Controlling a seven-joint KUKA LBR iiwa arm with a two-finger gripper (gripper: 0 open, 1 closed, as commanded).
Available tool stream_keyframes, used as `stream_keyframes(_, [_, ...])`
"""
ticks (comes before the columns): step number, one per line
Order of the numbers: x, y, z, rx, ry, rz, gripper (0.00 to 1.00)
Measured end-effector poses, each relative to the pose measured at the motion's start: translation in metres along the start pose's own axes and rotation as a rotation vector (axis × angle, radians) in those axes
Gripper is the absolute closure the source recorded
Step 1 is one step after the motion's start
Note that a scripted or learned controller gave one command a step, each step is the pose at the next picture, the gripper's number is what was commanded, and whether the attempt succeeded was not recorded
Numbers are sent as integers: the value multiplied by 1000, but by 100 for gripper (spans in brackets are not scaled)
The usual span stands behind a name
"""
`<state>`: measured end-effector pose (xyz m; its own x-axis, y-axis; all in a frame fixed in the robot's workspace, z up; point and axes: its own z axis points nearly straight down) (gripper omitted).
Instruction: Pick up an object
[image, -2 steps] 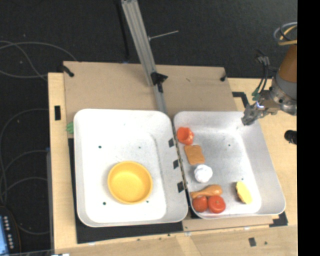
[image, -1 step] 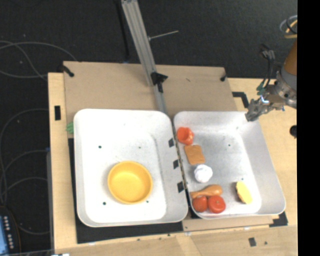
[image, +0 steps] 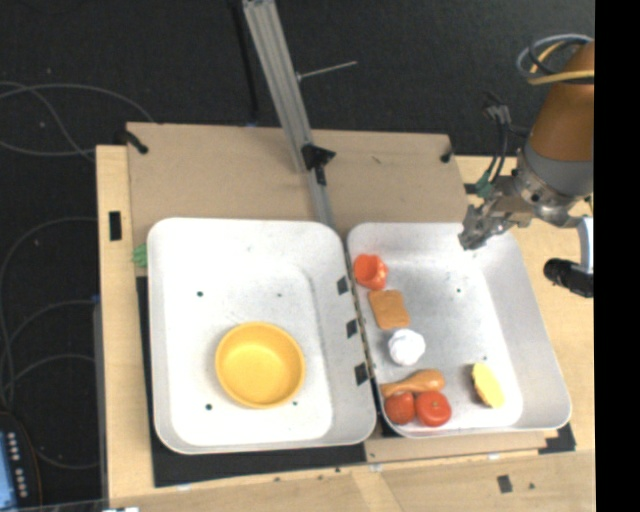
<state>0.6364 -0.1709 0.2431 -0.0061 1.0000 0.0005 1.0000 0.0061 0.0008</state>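
Landmark: right bin (image: 520, 300).

Bench (image: 230, 170) tan, under everything, carrying both bins. Left bin (image: 200, 260) white, shallow, touching the right bin along the shared middle edge. Right bin white, shallow, same build, tilted slightly in view.

Arm (image: 562, 120) grey with orange band, above and beyond the right bin's far right corner, reaching in from the right. Metal post (image: 285, 90) slanting up from near the right bin's far left corner.

Yellow bowl (image: 260, 364) in the left bin, well left of the right bin, upright, open side up.

Gripper (image: 474, 236) over the right bin's far rim, near the far right corner, pointed down. Nothing seen between the fingers; how far apart they stand cannot be told, too small and dark.

Inside the right bin, along its left wall from far to near: orange-red cup (image: 369, 269) at far left; tan block (image: 389, 309) just nearer; white ball (image: 406, 347) just nearer, touching or almost touching the block. Orange carrot-like piece (image: 414, 382) lying flat at near left. Two red tomatoes (image: 419, 407) side by side at the near rim, just beside the carrot piece. Yellow piece (image: 487, 384) near the right bin's near right, apart from the rest.

All graspable items well apart from the gripper.
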Motion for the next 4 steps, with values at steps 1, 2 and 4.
stream_keyframes(1, [49, -10, -8, -1, 1, -1, 100])
stream_keyframes(2, [99, -29, -18, 0, 2, -1, 100])
stream_keyframes(4, [183, -71, -7, 2, 0, 1, 100])
